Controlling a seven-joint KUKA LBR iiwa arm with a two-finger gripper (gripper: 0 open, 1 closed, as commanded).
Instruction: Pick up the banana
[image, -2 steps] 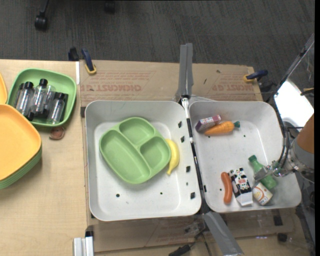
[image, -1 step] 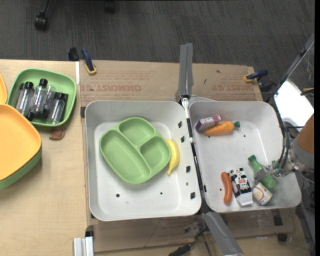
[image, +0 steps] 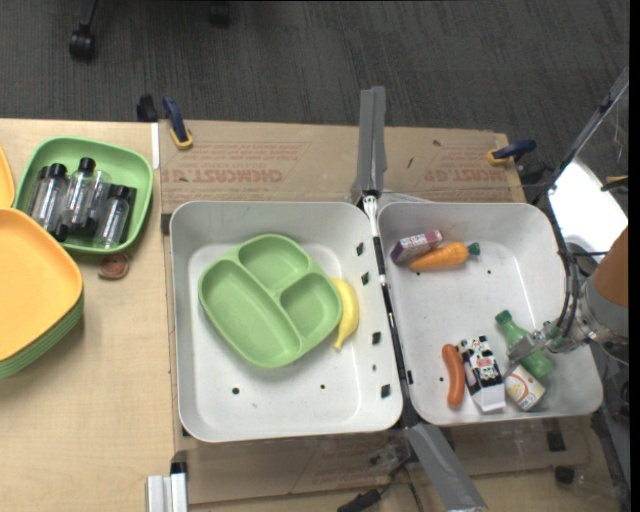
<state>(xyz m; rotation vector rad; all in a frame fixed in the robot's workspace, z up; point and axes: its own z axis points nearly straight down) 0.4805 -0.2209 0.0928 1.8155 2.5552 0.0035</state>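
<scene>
One fixed camera, high above the surface (image: 270, 470), looking down at a slant.

It stands far enough back to take in both white bins, the left bin (image: 190, 330) and the right bin (image: 530, 240), side by side near mid-frame. Dark floor (image: 300, 50) runs along the top edge, so the far side lies upward. The arm (image: 610, 285) enters at the right edge.
</scene>
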